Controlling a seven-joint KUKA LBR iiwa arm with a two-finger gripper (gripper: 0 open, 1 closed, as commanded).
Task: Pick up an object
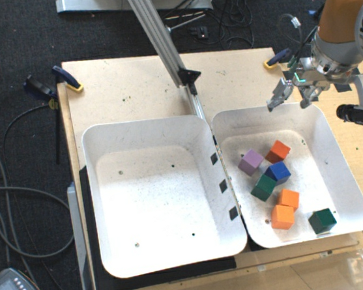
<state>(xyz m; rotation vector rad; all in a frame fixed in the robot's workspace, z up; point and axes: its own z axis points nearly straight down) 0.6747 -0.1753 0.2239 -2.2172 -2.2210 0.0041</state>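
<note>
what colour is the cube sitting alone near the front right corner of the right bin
Dark green cube, clearest in the camera view.

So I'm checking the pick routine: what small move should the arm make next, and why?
Probably move the gripper forward and down toward the purple cube. It hangs over the right bin's far rim with open fingers, holding nothing, and that cube lies nearest, at the cluster's edge.

Seven cubes (273,184) crowd the right bin (343,180); its upper part lies open beneath the claw (292,96)

Even, bright overhead light; soft faint shadows; white bins (147,132) slightly washed out; overall mild softness, grain.
</note>
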